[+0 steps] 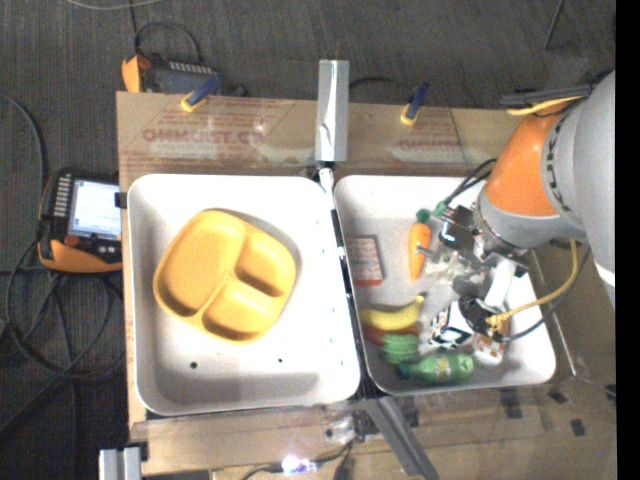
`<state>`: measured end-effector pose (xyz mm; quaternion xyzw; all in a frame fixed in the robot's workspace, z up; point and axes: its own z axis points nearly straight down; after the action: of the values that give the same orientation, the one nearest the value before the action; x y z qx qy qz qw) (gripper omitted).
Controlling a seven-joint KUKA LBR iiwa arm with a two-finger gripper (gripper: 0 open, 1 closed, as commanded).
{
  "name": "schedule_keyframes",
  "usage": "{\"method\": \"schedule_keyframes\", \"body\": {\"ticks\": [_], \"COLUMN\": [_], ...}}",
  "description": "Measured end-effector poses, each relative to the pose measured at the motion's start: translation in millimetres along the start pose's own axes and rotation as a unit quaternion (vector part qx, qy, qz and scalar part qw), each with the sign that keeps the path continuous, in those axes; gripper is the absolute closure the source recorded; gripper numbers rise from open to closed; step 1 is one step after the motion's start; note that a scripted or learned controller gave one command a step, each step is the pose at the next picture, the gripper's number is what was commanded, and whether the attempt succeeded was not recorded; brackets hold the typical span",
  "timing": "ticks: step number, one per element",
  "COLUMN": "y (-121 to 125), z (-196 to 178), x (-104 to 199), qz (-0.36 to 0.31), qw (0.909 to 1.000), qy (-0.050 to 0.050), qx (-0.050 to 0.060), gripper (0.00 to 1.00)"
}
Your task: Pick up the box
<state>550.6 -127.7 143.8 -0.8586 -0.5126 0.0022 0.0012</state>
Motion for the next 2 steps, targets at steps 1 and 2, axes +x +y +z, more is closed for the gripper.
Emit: {"method": "schedule_keyframes", "body": {"ticks": [1,2], "y": [73,111], "z": [-210,-45], "x": [13,-42], "qz": [0.098,0.201], "qw": [0.9951,0.9796], "qy": [-0.001,-0.002], "qx": [-0.001,0.000], "gripper": [1.00,1.00]}}
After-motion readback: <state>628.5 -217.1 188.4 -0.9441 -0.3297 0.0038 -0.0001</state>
